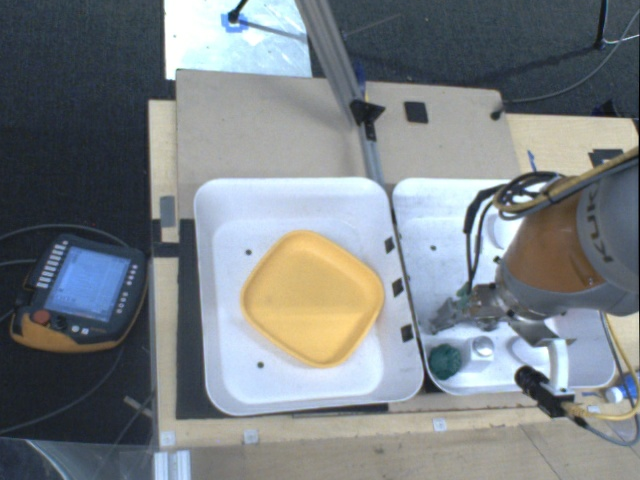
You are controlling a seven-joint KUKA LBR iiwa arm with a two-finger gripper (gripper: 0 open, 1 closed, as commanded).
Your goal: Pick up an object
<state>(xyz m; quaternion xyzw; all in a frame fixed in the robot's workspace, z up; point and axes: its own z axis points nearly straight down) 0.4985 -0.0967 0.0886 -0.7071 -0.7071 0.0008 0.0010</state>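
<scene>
A square yellow plate (313, 296) lies in the left white bin (215, 218). In the right white bin (425, 218) a small dark green round object (446, 359) sits at the front left corner. A small grey-and-white piece (483, 348) lies just to its right. My gripper (443, 318) hangs low over the right bin, pointing left, just above and behind the green object. The orange-banded wrist (550, 263) hides the middle and right of that bin. Nothing is visibly held.
A divider with black clips (397, 286) separates the two bins. A slanted metal pole (335, 53) crosses the brown board (270, 128) behind them. A teach pendant (78, 290) lies on the floor at left. Cables (600, 403) trail at the front right.
</scene>
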